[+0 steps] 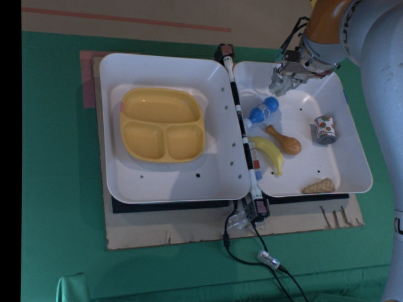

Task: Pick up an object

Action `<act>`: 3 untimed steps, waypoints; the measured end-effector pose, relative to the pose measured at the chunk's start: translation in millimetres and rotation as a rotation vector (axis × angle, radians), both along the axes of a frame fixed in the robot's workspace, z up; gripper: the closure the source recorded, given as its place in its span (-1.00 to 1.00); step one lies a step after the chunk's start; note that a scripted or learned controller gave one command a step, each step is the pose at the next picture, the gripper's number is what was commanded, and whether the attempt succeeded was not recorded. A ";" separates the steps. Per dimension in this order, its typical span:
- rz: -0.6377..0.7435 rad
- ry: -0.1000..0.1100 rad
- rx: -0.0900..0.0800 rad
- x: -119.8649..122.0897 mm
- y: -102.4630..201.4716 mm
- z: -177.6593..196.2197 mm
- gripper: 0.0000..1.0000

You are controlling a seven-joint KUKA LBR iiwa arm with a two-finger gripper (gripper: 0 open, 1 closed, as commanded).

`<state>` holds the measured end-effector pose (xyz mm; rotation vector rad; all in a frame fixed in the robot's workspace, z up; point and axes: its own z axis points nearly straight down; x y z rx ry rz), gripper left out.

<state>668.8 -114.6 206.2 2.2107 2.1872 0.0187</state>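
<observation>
The left bin (165, 187) is holding a yellow divided tray (162, 124). The right bin (343, 162) is holding a blue bottle (263, 111), drumstick (283, 139), banana (268, 153), can (325, 129) and cone (319, 185). The gripper (281, 85) is hovering just beyond the bottle; I cannot tell how far open it is.

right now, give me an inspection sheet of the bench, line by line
surface: green cloth under a cardboard sheet bearing two white bins.
job's things: right bin holds blue bottle, drumstick, banana, can, cone.
clutter: yellow divided plate in left bin.
grippers: gripper above the right bin's far left corner, holding nothing visible.
cables: black cables trail off the front edge.
surroundings: brown floor with a red line.
</observation>
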 end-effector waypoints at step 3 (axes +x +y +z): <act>-0.004 -0.001 -0.001 -22.0 0.7 -0.5 1.00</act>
